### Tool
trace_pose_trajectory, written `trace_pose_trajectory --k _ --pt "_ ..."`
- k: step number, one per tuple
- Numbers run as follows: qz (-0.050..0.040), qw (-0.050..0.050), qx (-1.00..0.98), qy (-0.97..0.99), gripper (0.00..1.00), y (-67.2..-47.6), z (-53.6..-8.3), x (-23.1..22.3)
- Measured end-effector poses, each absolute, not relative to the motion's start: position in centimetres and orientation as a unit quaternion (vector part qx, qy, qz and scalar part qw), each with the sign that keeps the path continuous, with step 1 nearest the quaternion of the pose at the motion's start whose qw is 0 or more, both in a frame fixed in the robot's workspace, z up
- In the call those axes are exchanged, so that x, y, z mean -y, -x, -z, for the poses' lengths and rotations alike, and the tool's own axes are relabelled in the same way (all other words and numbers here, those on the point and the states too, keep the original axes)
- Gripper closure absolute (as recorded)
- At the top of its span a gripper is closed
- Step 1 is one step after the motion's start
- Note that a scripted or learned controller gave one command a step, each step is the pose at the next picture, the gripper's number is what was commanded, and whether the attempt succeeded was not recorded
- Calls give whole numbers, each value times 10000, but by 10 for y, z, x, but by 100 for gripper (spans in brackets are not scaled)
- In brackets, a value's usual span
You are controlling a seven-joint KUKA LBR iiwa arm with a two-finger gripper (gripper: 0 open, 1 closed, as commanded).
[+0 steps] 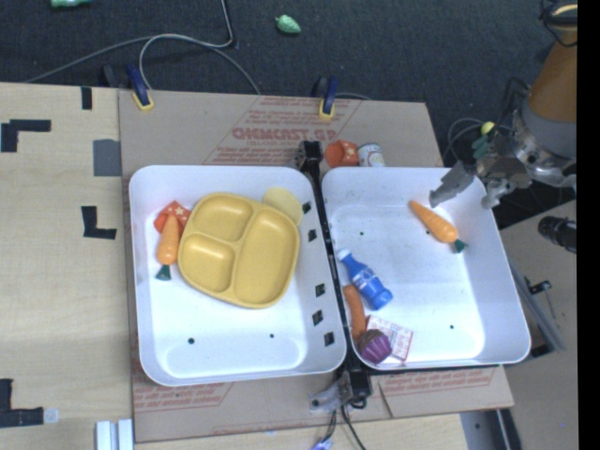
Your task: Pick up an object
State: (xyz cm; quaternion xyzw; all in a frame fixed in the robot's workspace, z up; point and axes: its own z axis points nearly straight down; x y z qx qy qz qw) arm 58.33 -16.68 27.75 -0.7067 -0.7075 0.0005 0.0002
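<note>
**Orange carrot not yet grasped; gripper hovering at the right bin's far edge**

Orange is seen twice in the right bin (487, 279): a toy carrot (434, 221) lying near the far right corner, and a second orange piece (354, 309) against the left wall, just beside a blue bottle (367, 283). A purple item on a small packet (378, 345) is noted at the near left corner.

The gripper (466, 184) is placed above the far rim of the right bin, just beside the carrot's thick end. Its grey fingers are spread apart and nothing is seen between them, so it is recorded as open and empty. Contact with the carrot cannot be confirmed.

The left bin (225, 354) is occupied by a yellow divided plate (236, 249), with another small carrot (168, 242) alongside.

Progress is judged early: no object is lifted. Descent, closing and lifting are left, the carrot being the likeliest target.
</note>
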Motion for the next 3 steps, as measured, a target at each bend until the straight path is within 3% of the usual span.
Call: trace_pose_trajectory --k 1,2,3 --pt "-16 16 7071 7072 0 -621 -170 224" --pt "4 -20 7081 7061 0 -631 -87 222" --pt "14 -14 7084 7058 0 -662 -86 148"
